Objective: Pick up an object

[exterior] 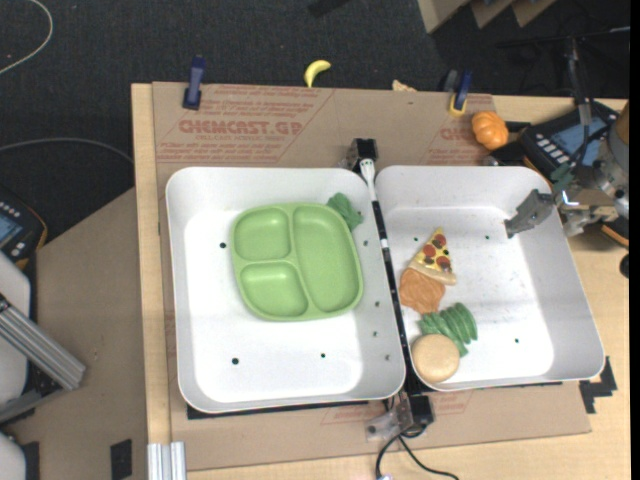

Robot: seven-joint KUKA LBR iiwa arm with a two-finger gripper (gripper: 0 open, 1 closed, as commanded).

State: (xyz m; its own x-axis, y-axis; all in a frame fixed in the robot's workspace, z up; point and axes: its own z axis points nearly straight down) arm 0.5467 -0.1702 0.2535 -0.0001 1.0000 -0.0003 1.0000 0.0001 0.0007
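The jaws hung over the right bin; their state could not be told. A triangular pizza slice lay flat, well apart.

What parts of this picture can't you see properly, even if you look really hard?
- Gripper, camera view: small and dark at the right bin's edge; open or shut is unclear.
- Arm: cut off by the right edge.
- Small green thing: tucked behind the green plate's corner, so its shape is hidden.
- Round tan food: the leafy green toy overlaps it; too small to name.
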